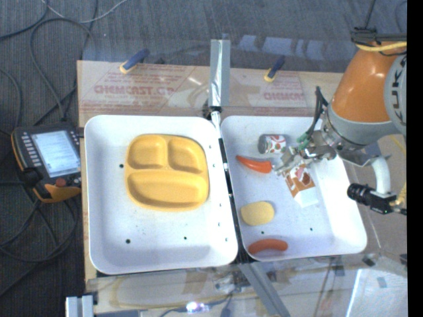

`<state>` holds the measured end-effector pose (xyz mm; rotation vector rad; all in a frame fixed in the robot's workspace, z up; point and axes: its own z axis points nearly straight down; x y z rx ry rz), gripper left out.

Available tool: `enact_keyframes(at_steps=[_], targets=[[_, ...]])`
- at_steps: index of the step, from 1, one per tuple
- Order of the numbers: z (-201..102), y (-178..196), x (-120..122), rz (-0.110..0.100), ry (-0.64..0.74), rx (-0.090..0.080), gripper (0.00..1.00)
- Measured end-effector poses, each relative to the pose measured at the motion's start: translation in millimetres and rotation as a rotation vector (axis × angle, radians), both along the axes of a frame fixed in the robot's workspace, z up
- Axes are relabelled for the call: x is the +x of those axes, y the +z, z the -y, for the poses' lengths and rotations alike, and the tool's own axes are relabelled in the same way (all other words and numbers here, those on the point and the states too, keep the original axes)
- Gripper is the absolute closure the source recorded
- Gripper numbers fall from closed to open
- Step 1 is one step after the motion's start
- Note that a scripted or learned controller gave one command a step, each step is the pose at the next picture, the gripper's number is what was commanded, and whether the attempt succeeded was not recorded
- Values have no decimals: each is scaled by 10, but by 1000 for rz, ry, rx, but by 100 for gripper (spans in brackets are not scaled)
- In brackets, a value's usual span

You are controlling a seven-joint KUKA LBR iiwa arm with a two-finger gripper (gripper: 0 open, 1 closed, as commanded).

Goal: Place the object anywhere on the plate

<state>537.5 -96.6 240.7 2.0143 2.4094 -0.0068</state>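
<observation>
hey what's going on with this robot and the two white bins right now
A grey and orange robot arm reaches in from the right, its gripper low over the right bin. That bin holds a small can, an orange carrot-like piece, a small carton, a yellow lump and a red sausage-like piece. The gripper sits among the can, carrot piece and carton; whether it holds anything is unclear. The yellow divided plate sits in the left bin with nothing on it.

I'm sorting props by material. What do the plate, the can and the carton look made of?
Plate: likely moulded plastic; even yellow colour, rounded compartments, dull sheen. Can: probably metal, or a plastic replica; silvery end and printed red-and-white wall, too small to settle. Carton: looks like printed cardboard; flat faces, sharp folds, orange and white print, beside the claw.
</observation>
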Motion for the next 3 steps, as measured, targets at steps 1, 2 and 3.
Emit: enact_keyframes(at_steps=[1, 2, 3], targets=[[-470, -581, 581, -2, 253, 3, 100], [-1317, -580, 947, -1, 167, 2, 100], [-1314, -576, 948, 0, 167, 1, 0]])
